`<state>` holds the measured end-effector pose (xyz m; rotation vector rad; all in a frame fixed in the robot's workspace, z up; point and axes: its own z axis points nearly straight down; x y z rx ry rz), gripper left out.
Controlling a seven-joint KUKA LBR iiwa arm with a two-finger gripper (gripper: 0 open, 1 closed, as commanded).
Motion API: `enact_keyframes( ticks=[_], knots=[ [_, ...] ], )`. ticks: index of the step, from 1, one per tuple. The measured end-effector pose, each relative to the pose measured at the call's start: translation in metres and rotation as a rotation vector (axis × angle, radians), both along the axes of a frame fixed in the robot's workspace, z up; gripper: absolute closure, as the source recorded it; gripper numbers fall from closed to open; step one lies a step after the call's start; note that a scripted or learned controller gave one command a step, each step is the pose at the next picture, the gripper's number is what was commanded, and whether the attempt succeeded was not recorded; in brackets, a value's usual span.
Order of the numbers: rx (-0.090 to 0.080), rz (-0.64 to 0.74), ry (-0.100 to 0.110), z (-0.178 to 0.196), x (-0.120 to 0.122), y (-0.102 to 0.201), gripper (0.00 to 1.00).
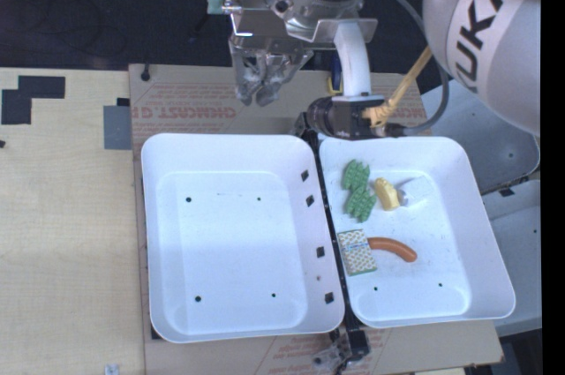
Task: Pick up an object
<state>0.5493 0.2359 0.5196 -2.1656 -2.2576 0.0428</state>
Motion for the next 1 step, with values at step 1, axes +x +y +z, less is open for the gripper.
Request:
enact_keyframes(
  ticks=[1],
  knots=[
    [-0.001,0.006,0.005,0.0090,-0.0003,0.0012,1.00]
  ],
)
